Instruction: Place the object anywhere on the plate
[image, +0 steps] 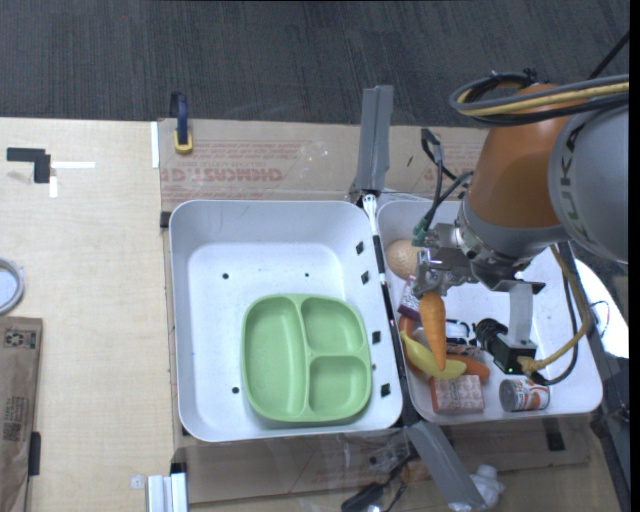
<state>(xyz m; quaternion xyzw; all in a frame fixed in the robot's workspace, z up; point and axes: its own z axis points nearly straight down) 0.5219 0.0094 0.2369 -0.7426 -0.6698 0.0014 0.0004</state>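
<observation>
You are looking down at a slant on a table (80, 330) that carries two shallow white bins side by side. In the left bin (200, 240) lies a pale green plate (305, 357) with three compartments, and nothing rests on it.

The right bin (575, 385) is crowded. Near its left wall you can make out a beige rounded object (401, 258), a yellow banana (428, 355), a small can (523, 395) with a red label near the front edge, and a pinkish block-shaped item (458, 393) beside the can.

The grey and orange arm (520, 170) reaches in from the right and hangs over the right bin. Its pincer (432, 280) points down near the bin's left wall, and an orange carrot (432, 322) hangs upright directly under it, its top end at the fingertips. It looks as though the pincer is closed on the carrot's top, though the contact itself is small and hard to confirm.

As a judgement of progress: the pickup seems made, or nearly so, but the placing is not done. The carrot is over the right bin, well apart from the plate. What remains is to carry it across the wall between the bins, lower it over any compartment, and let go.
</observation>
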